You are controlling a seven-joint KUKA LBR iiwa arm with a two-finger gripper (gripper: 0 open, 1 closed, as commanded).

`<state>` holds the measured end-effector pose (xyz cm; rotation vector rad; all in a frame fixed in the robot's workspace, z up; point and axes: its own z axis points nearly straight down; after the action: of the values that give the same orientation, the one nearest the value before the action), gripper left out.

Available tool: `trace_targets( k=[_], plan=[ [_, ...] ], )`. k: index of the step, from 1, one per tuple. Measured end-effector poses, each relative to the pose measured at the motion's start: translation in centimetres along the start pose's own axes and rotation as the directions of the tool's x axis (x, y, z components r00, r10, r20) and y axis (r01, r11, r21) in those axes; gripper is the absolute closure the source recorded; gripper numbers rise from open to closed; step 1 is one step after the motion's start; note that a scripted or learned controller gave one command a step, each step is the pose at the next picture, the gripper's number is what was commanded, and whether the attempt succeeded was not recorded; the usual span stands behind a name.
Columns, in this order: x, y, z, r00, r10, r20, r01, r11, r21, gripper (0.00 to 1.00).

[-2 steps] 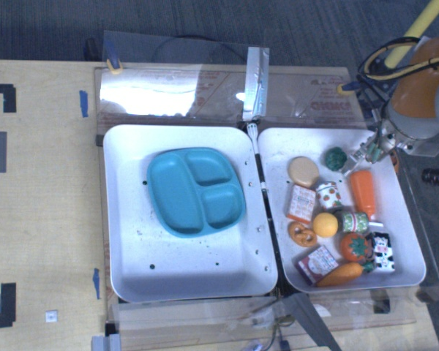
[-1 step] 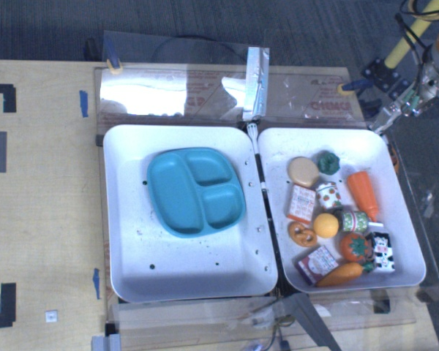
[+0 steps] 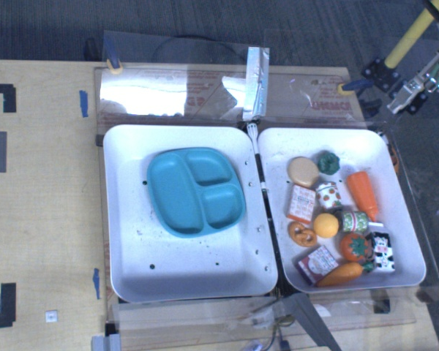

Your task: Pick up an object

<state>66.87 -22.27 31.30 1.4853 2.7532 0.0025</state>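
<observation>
The wooden bench (image 3: 36, 218) runs wide and bare to the left of the bins, with black tape marks near its left edge. Beyond its far edge lies dark carpet (image 3: 205, 6).

The left bin (image 3: 124, 254) holds one blue divided plate (image 3: 196, 191), lying flat a little above centre. White floor is open all round the plate, widest along the near wall.

The right bin (image 3: 406, 225) touches the left one along their shared rim. Its pickable things crowd the middle and near half (packed close, many touching), leaving bare floor along the far wall.

From larger to smaller:
- an orange carrot (image 3: 363, 193) towards the right wall
- a tan bread round (image 3: 303, 170)
- a red-and-white carton (image 3: 302, 202)
- a tomato (image 3: 355, 246)
- a yellow ball (image 3: 325, 225)
- a pretzel (image 3: 301, 233) just beside the ball
</observation>
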Motion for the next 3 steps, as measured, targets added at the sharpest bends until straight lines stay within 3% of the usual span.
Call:
trace_targets(
  k=[1,2,3],
  plan=[
    [0.1,0.0,-1.0,1.000,0.000,-0.002,0.000,1.000,0.002,1.00],
    [3.9,2.5,-1.2,1.000,-0.010,-0.010,0.011,1.000,0.006,1.00],
    [5.4,3.5,-4.7,0.996,-0.085,-0.002,0.085,0.996,0.000,1.00]
  ],
)
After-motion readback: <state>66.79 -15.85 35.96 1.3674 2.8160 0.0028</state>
